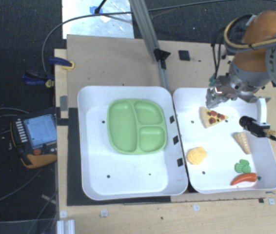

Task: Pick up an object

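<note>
Pizza slice (pixel 213 117), a toy wedge, tan with red topping spots, found lying flat on floor of right bin (pixel 226 191), in its far half. Took pizza slice as reference for everything else.

Gripper (pixel 215 99): found just beyond pizza slice on far side, pointing down, tip right at slice's far edge. Couldn't tell whether touching. Couldn't tell pincer state either, apart or together; too blurred. Grey arm (pixel 255 72) with orange band (pixel 269 26) seen right of and beyond pizza slice.

Same bin, all lying apart from pizza slice:
- yellow corn cob (pixel 196 155): nearer than pizza slice, slightly left.
- ice cream cone (pixel 243 142): nearer and right of pizza slice, lying on its side.
- broccoli floret (pixel 242 166): further out the same way, near-right of pizza slice.
- red sausage (pixel 244 179): just past broccoli floret, furthest from pizza slice; touching floret or nearly, couldn't separate.

Left of pizza slice: left bin (pixel 128 179), edge butted against right bin. Green divided plate (pixel 112 126) inside, three compartments, roughly level with pizza slice.

Well left of pizza slice, off the board: pendant with blue screen (pixel 35 133) and blue clamp (pixel 38 78). Beyond and left of pizza slice: grey pole (pixel 145 28) slanting across the board.
</note>
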Robot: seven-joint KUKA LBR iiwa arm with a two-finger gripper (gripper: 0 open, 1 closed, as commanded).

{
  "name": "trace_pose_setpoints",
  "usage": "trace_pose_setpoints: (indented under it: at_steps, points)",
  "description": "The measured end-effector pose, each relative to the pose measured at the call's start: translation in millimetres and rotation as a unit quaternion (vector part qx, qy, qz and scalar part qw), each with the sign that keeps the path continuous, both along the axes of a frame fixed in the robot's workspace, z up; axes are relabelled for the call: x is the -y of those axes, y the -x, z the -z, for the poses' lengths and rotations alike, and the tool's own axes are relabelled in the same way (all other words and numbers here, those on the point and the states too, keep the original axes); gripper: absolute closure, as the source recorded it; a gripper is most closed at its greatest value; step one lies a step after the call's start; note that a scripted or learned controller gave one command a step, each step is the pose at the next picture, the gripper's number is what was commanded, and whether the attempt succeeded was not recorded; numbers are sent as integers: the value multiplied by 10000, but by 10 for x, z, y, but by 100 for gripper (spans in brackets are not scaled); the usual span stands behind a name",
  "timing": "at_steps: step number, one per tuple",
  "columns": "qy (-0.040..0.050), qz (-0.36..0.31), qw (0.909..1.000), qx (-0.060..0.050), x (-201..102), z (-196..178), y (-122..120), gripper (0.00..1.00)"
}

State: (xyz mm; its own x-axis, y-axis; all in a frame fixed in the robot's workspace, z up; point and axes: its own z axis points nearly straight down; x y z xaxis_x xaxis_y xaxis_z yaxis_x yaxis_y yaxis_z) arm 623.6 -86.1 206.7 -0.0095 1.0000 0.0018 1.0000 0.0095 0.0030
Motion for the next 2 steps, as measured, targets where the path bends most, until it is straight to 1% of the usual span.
trace_pose_setpoints:
  at_steps: [1, 2]
  points:
    - [-6, -5, 10000, -9, -596, -18, 45, 100]
    - [-7, -10, 10000, 3, -1193, -149, -32, 100]
